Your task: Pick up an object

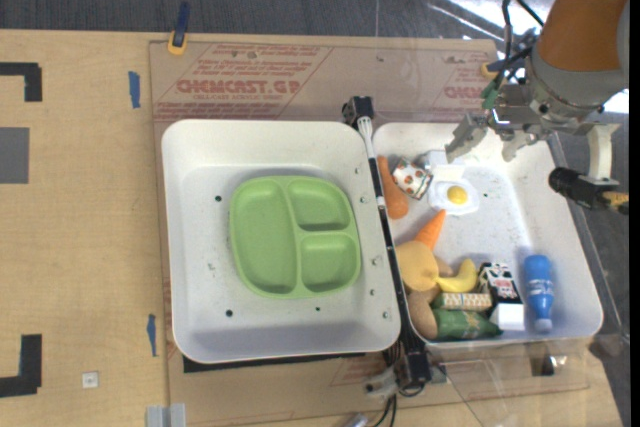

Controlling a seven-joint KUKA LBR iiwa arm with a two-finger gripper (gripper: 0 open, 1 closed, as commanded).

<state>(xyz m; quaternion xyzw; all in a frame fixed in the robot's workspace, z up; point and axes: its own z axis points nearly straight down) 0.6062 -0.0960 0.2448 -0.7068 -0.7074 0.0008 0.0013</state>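
Risk of a fumbled pick over the crowded right-hand shallow white bin (560, 215), judged from the clutter alone: toy fried egg with a yellow yolk (455, 196), small white-and-red patterned ball (409, 179), long orange carrot (394, 198) and orange cone-shaped piece (431, 227) packed close together near the bin's upper left. Likely failure, a descent between two pieces, nudging one aside and closing on nothing; also possible, a finger catching the bin wall or the black divider bar (378, 205) between the bins. Further clutter at the near end: yellow plush duck (420, 267), yellow banana-like piece (458, 279), green packet (462, 323), black-and-white carton (498, 281), blue plastic bottle with a white cap (538, 291), several touching and hard to separate cleanly. Two-finger hand (487, 137) on the grey arm with orange band (590, 5), poised above the bin's far edge, fingers spread apart, nothing between them, nothing touched. Nearest candidate for lifting: the fried egg, just below and left of the hand. Left-hand shallow white bin (190, 245) carrying a light green three-compartment plastic tray (295, 235). Brown cardboard-covered surface (80, 215) beneath both.
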